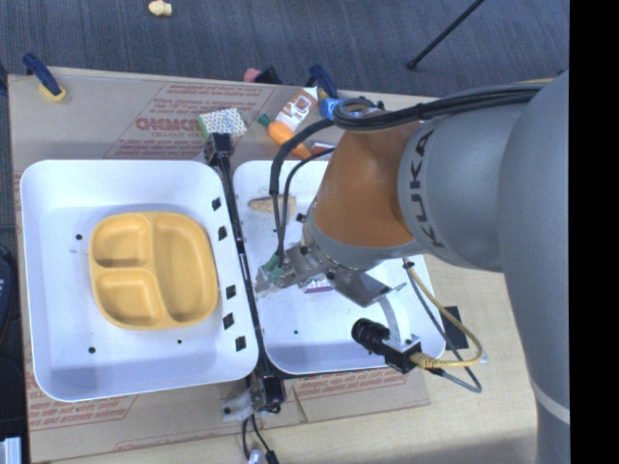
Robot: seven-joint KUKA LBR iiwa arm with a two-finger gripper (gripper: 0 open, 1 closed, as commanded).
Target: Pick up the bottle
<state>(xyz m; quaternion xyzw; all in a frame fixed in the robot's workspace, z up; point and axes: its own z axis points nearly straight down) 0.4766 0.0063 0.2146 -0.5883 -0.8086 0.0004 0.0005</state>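
From the camera view, the arm (pixel 387 191) looms over the right bin (pixel 319 351), its orange band covering most of that bin's middle. The end effector (pixel 280 271) sits low near the bin's left wall; whether it is open or closed, I cannot tell. The bottle (pixel 293 114) lies outside the bins on the tabletop, just past the right bin's far edge, tilted on its side. It looks like light, stiff plastic, probably slick, so a pinch across its body seems wisest. A yellow tray (pixel 153 269) rests in the left bin (pixel 48 336).
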